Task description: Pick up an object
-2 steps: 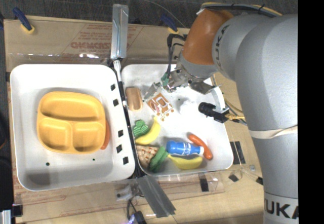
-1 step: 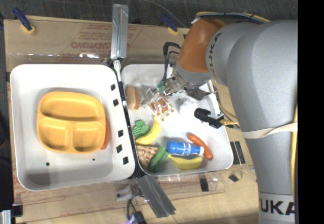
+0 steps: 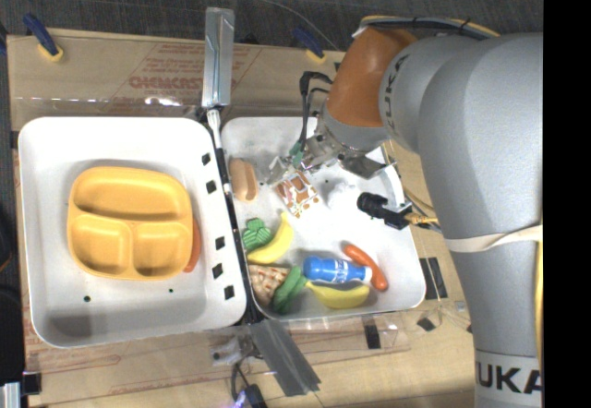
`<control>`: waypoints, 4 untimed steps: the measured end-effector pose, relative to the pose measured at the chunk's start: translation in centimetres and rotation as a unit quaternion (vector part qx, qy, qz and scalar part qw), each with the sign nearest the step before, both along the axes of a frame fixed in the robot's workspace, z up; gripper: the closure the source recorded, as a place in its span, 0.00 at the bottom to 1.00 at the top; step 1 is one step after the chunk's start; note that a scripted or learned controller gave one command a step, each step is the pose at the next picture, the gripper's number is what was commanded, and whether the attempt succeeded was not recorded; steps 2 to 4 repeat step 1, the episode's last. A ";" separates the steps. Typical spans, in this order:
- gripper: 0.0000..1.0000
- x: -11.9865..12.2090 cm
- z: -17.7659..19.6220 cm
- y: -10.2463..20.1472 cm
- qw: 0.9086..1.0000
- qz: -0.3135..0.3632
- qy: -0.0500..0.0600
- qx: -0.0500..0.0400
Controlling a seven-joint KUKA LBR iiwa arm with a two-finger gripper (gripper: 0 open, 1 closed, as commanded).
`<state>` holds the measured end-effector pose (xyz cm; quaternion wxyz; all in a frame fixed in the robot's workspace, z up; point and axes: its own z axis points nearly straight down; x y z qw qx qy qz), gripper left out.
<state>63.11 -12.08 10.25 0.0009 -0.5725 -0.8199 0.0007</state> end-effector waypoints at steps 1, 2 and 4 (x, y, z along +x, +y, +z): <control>1.00 -0.5 9.3 5.4 0.997 -0.083 -0.003 0.000; 1.00 -0.5 9.3 5.4 0.997 -0.083 -0.003 0.000; 1.00 -0.5 9.3 5.4 0.997 -0.083 -0.003 0.000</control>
